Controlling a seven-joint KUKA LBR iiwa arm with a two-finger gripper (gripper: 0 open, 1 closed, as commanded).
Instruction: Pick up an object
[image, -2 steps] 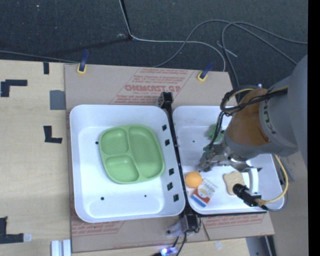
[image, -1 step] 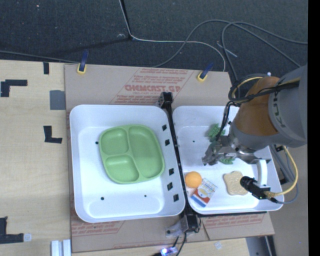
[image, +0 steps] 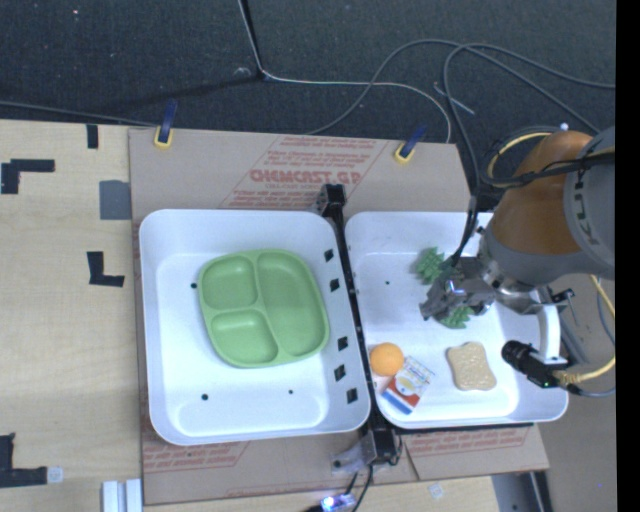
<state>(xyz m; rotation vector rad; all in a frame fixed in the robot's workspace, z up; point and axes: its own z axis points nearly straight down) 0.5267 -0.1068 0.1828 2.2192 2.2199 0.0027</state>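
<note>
Task judged unfinished: nothing visibly lifted. In the left shallow white bin (image: 165, 300), a pale green plastic plate with three compartments (image: 263, 307). In the right shallow white bin (image: 385, 250), a tan bread-shaped piece (image: 470, 366), an orange ball (image: 387, 359), a small red-white-blue packet (image: 408, 385). Down at a dark green leafy toy (image: 432, 264): the pincer (image: 447, 301), touching or just beside it; released or clenched, cannot tell.
</note>
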